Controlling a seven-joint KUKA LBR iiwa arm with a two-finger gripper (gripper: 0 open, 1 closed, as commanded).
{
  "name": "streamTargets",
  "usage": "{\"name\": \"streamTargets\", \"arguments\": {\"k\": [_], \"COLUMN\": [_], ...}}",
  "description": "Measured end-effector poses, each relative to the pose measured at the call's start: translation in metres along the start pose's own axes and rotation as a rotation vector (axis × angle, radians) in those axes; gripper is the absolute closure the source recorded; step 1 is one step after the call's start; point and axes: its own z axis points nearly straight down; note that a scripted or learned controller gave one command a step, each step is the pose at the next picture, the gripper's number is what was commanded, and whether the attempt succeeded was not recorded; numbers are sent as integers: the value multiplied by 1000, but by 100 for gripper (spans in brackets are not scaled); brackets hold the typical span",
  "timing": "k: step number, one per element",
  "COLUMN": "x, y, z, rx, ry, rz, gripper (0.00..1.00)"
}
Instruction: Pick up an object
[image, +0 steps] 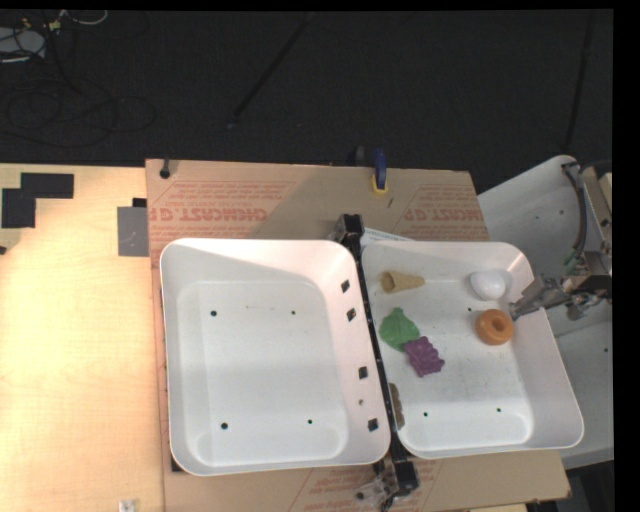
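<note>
Purple grapes and a green leaf lie nearest in the right bin, the orange ring farther back beside the gripper, whose grip I cannot tell, so center squarely over the ring before closing.

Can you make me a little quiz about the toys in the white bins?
1. Which bin holds the purple toy: left bin or right bin?
2. True or false: the orange ring sits right beside the green toy, touching it.
3. Which thing lies nearest the gripper: A) the cone, B) the orange ring, C) the purple toy?

Key: 1. right bin. 2. False; they lie apart. 3. B.
</note>
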Motion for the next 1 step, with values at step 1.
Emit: {"name": "streamTargets", "arguments": {"k": [1], "x": [-1], "y": [0], "z": [-10], "rx": [1], "ry": [0], "rz": [0], "gripper": [100]}}
